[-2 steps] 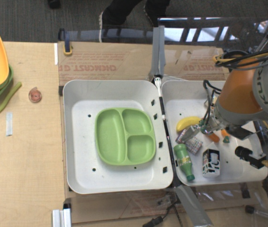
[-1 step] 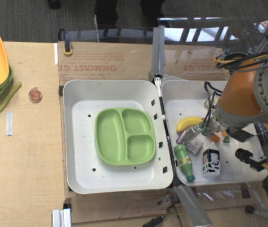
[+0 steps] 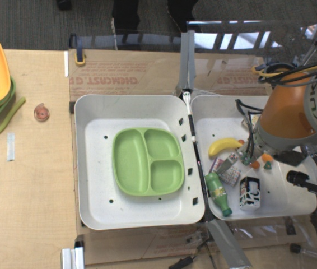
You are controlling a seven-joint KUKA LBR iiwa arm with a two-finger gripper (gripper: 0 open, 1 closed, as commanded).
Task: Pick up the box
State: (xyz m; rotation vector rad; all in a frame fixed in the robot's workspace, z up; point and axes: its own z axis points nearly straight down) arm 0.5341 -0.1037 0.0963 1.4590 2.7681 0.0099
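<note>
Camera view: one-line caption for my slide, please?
Arm over the right bin near a banana, bottle and box; green tray in the left bin.

A green divided plate [image 3: 148, 161] lies in the left bin [image 3: 91, 167], with a banana [image 3: 224, 145] and green bottle [image 3: 218, 193] to its right.
</note>
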